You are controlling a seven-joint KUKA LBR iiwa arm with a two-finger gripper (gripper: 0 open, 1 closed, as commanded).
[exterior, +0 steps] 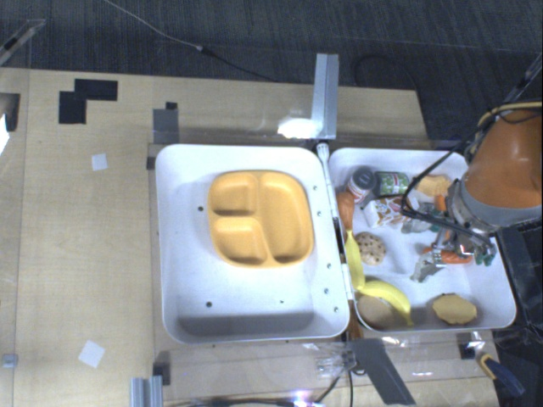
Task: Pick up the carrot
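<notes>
Under tool [434,259], carrot [456,259] half-hidden

left bin [178,227]: tray [257,217] | right bin [501,308]: banana [373,287] beside cookie [370,247]

On the pale wooden bench [76,253], the left shallow white bin [182,303] holds a yellow three-compartment plastic plate [259,217]. The right shallow white bin [501,299] holds a yellow banana [373,287], a round speckled cookie [370,246] and an orange carrot [345,207] against its left wall. The grey arm's tool [437,257] hangs over that bin's right half, beside a small orange piece [458,259].
</notes>
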